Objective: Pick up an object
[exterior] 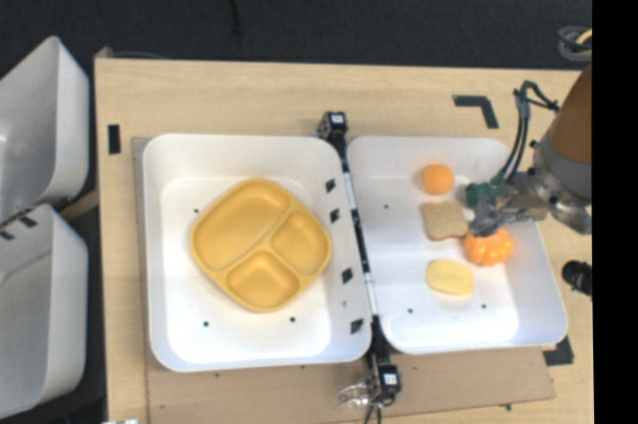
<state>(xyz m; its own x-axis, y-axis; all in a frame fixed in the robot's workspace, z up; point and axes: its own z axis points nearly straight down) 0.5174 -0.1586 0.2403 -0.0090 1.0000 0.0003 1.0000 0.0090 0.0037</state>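
The right bin [518, 312] holds several items. A small orange ball [437, 179] lies near the back, with a tan flat slab like a slice of toast [441, 220] just in front of it. An orange pumpkin-shaped object [489, 249] lies to the right, and a pale yellow oval piece [451, 277] lies nearer the front. My gripper [485, 211] reaches in from the right and hangs low, directly over the back edge of the orange pumpkin-shaped object and beside the tan slab. It hides part of the pumpkin shape's top.
The left bin [169, 312] holds a yellow three-compartment plate [261, 243]. A black-clipped divider [351, 232] separates the two bins. The arm's grey and orange wrist [568, 143] and its cables [520, 128] stand over the right bin's far right edge.
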